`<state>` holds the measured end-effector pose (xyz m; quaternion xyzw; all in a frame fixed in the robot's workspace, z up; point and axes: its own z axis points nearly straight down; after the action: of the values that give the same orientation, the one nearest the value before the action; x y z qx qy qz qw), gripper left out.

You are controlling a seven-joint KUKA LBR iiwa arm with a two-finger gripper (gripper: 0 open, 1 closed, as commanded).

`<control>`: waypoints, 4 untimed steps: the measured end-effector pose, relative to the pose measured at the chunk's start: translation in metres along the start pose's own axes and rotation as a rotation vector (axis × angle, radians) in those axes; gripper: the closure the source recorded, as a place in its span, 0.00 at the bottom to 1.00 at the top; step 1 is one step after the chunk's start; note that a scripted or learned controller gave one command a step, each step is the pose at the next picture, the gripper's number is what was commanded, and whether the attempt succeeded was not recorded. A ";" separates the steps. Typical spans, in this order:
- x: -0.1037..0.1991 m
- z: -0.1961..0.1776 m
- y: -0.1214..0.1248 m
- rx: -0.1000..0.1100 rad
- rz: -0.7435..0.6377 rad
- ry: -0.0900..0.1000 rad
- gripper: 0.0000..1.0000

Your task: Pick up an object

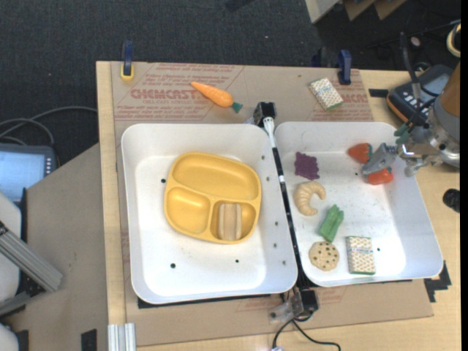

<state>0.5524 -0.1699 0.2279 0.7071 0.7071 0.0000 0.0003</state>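
The right bin [417,218] holds several small items: a purple piece [306,165], a croissant [309,197], a green piece [330,222], a cookie [323,255] and a pale wrapped packet [360,255]. A red item [359,152] lies near the bin's far right; grey gripper parts cross it, so red shows on both sides. My gripper [385,161] reaches in from the right edge and sits low over this red item. I cannot tell whether it touches the item.
In the left bin [146,196] lies a yellow divided plate [212,196] with a tan roll [229,221] in one compartment. On the cardboard behind the bins lie a carrot [213,93] and a second packet [326,93]. Clamps and cables stand at the back edge.
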 end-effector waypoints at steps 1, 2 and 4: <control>0.028 0.101 -0.047 0.012 0.001 0.005 0.00; 0.070 0.145 -0.075 0.005 -0.002 0.003 0.00; 0.052 0.143 0.053 -0.006 -0.003 -0.002 0.00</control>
<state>0.6054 -0.1178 0.0853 0.7062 0.7080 0.0015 0.0033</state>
